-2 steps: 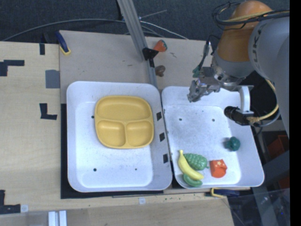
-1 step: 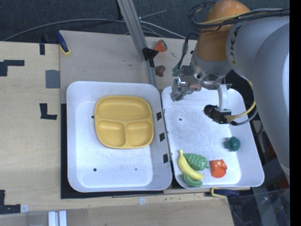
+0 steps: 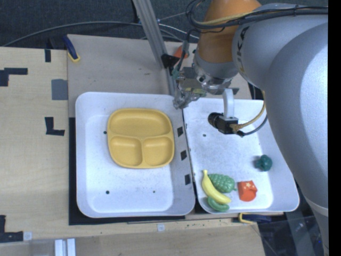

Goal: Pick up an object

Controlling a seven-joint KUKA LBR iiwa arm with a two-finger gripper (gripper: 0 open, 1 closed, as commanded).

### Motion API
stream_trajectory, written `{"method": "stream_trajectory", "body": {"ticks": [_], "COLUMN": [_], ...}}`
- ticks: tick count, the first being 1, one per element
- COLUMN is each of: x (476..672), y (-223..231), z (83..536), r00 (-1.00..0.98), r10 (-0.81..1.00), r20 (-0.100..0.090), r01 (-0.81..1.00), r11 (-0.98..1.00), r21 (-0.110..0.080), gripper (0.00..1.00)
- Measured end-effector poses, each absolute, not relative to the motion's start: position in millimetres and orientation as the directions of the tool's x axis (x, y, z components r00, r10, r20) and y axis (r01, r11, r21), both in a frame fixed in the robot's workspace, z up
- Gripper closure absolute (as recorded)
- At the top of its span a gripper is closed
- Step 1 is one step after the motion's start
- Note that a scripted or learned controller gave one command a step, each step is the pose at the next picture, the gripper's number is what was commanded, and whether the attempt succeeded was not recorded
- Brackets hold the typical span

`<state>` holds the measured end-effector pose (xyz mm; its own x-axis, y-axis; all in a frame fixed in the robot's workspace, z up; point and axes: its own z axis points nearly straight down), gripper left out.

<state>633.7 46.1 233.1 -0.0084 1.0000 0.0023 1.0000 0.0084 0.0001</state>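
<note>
Presently my jaws (image 3: 184, 101) hang over the bins' divider, state indeterminate; banana (image 3: 214, 188) lies well below-right. Descend centred across it.

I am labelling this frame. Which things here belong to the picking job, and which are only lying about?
For the job: gripper; banana, green toy, red toy, dark green toy, all in the right bin.

Lying about: yellow plate in the left bin.
</note>
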Motion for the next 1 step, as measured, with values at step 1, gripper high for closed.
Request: {"method": "stream_trajectory", "body": {"ticks": [1], "x": [638.4], "y": [90.8], "z": [228.7], "r00": [-0.006], "r10": [1.000], "r20": [0.000], "r01": [1.000], "r11": [0.006], "r21": [-0.001], "gripper": [1.00]}}
